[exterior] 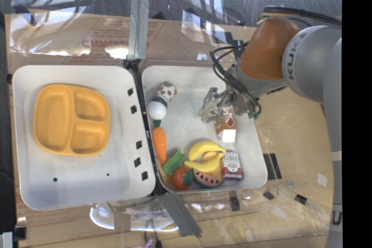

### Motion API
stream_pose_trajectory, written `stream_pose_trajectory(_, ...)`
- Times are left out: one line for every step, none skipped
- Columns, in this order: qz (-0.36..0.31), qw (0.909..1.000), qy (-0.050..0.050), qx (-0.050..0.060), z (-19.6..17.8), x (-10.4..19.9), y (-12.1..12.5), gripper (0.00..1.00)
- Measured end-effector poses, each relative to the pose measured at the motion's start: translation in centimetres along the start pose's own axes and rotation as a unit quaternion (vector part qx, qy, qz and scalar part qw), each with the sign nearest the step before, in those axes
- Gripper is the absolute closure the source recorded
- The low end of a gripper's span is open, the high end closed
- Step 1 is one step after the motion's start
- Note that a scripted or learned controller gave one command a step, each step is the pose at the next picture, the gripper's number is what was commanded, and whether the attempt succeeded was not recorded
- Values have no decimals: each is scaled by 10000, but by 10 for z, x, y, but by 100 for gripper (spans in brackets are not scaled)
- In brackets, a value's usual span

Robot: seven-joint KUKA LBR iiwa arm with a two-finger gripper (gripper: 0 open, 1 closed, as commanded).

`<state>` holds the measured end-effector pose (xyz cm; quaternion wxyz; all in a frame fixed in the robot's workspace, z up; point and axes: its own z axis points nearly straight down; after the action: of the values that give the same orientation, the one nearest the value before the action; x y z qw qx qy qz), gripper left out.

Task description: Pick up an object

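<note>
My pincer [214, 107] hangs low over the right bin [186, 75], toward its far right side, and from this slant I cannot tell whether it is apart or together, nor whether anything sits in it. Just beside it, on the side nearer the bin's lower wall, lies a small brown-and-white carton [226, 126]; it looks like the nearest candidate, boxy and flat-sided, probably easy to pinch. I judge the pick not yet done: nothing shows lifted clear of the bin floor.

Further out, below my pincer, a yellow banana [204, 152] rests against a watermelon slice [207, 177] and a small red box [232, 165]. To the left of those lie a carrot [159, 143] and a green piece [173, 163], with a white ball [157, 110] and a patterned bottle [164, 92] above them. Well away, in the left bin [75, 191] on the desk [174, 38], sits a yellow divided plate [71, 119].
</note>
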<state>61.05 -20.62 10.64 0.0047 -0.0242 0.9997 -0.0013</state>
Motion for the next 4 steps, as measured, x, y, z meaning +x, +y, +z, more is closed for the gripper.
stream_pose_trajectory(953, 9954, -5, 3, -102, -50, 5, 100)
stream_pose_trajectory(953, 9954, 28, -4, -99, -49, 5, 0)
stream_pose_trajectory(995, 9950, 54, -9, 15, -21, -3, 0)
stream_pose_trajectory(1527, 9883, 34, -8, 13, 14, 0, 0)
